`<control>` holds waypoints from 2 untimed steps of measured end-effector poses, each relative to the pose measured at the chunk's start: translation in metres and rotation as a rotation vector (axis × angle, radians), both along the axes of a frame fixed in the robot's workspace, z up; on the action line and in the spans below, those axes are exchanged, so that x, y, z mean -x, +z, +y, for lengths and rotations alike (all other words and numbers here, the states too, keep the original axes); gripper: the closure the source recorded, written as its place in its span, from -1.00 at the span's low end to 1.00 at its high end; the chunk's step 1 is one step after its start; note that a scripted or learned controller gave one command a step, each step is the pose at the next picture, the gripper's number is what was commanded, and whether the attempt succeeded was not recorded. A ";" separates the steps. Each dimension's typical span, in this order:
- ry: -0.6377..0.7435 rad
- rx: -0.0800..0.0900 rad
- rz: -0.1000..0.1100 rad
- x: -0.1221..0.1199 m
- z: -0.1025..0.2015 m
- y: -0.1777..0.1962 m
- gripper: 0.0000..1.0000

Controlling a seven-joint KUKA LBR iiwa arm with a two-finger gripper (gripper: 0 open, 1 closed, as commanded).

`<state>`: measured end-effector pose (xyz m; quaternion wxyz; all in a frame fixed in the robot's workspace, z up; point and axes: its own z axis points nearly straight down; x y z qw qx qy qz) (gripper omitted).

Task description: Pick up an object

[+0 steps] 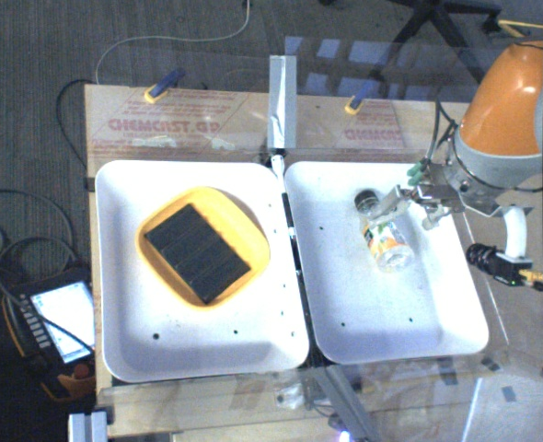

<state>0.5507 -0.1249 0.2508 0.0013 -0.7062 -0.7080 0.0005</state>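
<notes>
Camera view showed the gripper [417, 198] low over the far right part of the right bin [437, 325], its thin metal fingers [393, 200] pointing left toward a small clear bottle [383, 231]. How far apart they stood could not be told from this slant; nothing could be seen caught between them, and the fingertip appeared to end just beside the bottle's dark cap [366, 200], whether touching or not being unclear. The bottle lay on its side on the bin floor, cap toward the far edge, its label end toward the near edge, tilted a little to the right. Behind the gripper rose the grey wrist and the orange band [511, 95] of the arm, reaching in from the right.

In the left bin [124, 339] a yellow dish [244, 224] sat near the middle with a dark ribbed pad [198, 252] lying in it, well apart from the gripper. Two blue-and-yellow clamps [162, 84] held the board at the far side.

The step in hand looked like the approach to the bottle. To do it well, the fingers probably needed to straddle the body rather than the cap, set across its short width, since a round clear bottle lying flat would likely roll away if nudged from one side. Coming straight down and closing slowly seemed the safer course.
</notes>
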 end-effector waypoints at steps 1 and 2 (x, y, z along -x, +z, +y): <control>0.023 0.002 0.000 -0.033 -0.022 -0.084 -1.00; 0.185 0.005 -0.015 -0.056 -0.044 -0.160 -1.00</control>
